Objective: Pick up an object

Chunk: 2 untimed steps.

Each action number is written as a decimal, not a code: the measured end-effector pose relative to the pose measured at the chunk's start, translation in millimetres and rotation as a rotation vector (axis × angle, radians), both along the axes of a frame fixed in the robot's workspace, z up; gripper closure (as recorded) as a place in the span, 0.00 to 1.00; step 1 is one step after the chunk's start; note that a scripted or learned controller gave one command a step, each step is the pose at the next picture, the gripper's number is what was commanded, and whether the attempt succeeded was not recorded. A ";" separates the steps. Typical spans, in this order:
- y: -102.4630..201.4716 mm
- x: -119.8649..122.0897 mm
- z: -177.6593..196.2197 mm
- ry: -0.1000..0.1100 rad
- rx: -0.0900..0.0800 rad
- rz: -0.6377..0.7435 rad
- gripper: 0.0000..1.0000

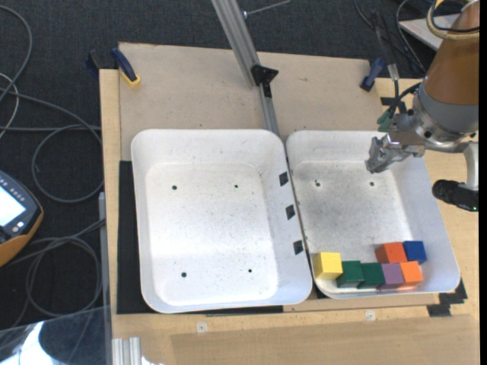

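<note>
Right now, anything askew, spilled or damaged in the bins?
Nothing stands out. The blocks sit bunched along the near edge of the right bin, none spilled outside. The gripper hangs over that bin's far side, apart from them.

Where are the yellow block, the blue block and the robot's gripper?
yellow block (329,263), camera view, top face.
blue block (415,250), camera view, top face.
gripper (378,160), camera view, its tip.
</note>
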<state>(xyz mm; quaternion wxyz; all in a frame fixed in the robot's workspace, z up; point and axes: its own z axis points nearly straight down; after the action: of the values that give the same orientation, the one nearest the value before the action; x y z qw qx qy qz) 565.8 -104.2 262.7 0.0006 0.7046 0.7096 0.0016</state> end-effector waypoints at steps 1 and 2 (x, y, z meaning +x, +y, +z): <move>51.3 0.0 -10.2 0.006 0.002 -0.001 1.00; 105.0 4.1 -6.3 0.002 0.001 0.000 1.00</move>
<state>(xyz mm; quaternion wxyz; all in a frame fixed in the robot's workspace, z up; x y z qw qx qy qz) 569.9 0.8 256.3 -0.0004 0.7046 0.7096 0.0013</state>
